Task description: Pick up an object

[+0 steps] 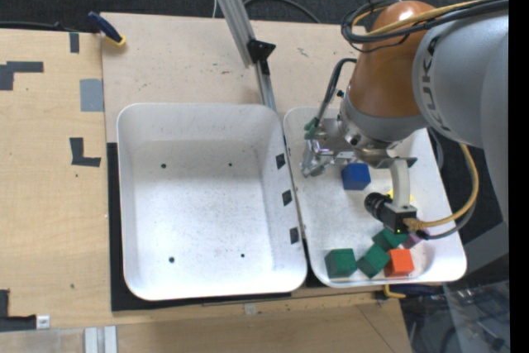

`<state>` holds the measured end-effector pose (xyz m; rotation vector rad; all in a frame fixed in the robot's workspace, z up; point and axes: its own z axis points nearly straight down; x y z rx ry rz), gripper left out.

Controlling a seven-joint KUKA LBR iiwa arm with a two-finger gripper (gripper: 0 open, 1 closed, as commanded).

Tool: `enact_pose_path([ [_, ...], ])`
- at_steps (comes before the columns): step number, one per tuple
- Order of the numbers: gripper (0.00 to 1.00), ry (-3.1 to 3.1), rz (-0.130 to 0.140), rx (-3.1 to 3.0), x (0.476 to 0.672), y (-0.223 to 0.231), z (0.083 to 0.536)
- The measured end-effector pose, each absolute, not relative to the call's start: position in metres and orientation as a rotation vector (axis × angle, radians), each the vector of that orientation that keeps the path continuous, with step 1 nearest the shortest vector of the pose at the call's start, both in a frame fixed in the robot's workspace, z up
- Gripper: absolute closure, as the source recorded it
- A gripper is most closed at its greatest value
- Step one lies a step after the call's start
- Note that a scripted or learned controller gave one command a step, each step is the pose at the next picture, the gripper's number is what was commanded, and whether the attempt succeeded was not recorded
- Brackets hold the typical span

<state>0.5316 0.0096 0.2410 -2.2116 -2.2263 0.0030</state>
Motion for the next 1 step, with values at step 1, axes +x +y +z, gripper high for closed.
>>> enact_pose_path([
  [1, 1.00, -2.229, 0.000, -2.211, 0.5379, 0.0671, 0.2471],
])
